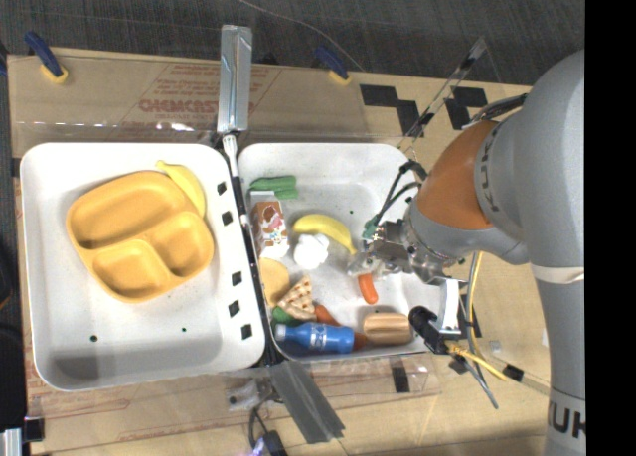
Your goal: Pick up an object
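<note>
Beside tool [370,263] — banana [326,228], carrot [368,288]

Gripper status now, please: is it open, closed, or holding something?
Gripper: low in the right bin, just above the small orange carrot-like piece; open or closed cannot be told.

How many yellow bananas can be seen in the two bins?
2. One banana lies in the left bin, against the far edge of the yellow tray. The other banana lies mid right bin, beside a white piece. Others may be hidden under the arm.
</note>
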Tool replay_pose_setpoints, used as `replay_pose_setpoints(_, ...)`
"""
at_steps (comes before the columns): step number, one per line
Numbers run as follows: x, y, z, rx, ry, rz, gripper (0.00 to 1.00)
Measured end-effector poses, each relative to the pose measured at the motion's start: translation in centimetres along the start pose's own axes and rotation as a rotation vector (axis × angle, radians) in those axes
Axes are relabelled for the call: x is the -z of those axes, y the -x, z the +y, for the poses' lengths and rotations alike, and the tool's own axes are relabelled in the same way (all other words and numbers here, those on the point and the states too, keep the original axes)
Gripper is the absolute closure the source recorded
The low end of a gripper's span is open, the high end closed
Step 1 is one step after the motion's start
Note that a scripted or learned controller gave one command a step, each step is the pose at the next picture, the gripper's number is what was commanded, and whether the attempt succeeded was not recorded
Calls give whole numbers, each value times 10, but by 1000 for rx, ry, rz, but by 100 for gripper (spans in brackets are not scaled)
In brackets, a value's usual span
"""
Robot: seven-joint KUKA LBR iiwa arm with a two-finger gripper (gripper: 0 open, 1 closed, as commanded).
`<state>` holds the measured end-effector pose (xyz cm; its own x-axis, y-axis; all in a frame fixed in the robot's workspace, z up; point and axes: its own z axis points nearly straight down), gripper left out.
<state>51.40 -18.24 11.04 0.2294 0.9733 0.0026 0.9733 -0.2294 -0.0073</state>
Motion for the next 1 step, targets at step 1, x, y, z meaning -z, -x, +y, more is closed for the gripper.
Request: replay_pose_setpoints(1, 91, -70, 61, -94, 11, 1, 100)
